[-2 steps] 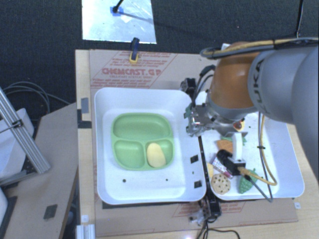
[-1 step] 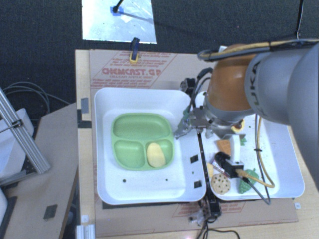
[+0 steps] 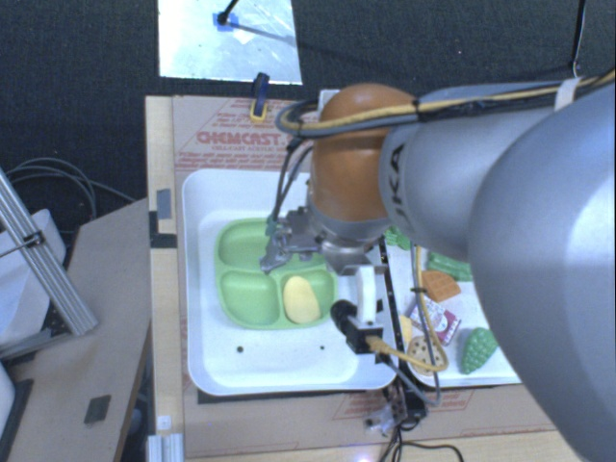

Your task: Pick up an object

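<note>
My arm reaches in from the right and hangs low over the left bin [image 3: 207, 354], where a green tray [image 3: 241, 292] keeps a yellow piece [image 3: 301, 299] in its near-right compartment. My hand [image 3: 281, 250] sits at the tray's middle divider, just above that piece; whether it is spread or closed I cannot tell. More toys, a green cone [image 3: 477, 348] among them, crowd the right bin.
</note>
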Motion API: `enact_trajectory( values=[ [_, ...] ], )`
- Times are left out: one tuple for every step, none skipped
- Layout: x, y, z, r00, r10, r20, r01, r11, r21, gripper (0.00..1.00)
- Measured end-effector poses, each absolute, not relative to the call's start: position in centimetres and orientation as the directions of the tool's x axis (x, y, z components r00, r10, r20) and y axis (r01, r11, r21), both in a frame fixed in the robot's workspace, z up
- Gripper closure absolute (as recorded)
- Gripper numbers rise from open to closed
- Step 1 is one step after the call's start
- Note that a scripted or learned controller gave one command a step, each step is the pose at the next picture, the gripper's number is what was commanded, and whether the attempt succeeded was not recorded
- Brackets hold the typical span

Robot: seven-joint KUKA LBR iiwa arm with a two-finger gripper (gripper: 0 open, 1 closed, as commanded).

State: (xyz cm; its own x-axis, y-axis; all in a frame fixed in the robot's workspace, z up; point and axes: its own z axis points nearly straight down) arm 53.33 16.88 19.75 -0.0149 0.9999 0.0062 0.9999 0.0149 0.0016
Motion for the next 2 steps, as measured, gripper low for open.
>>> enact_trajectory(
  values=[
    [48.4, 19.3, 20.5, -0.008, 1.000, 0.002, 1.000, 0.008, -0.003, 0.00],
    [48.7, 19.0, 21.6, -0.003, 1.000, 0.002, 1.000, 0.003, 0.001, 1.00]
  ],
)
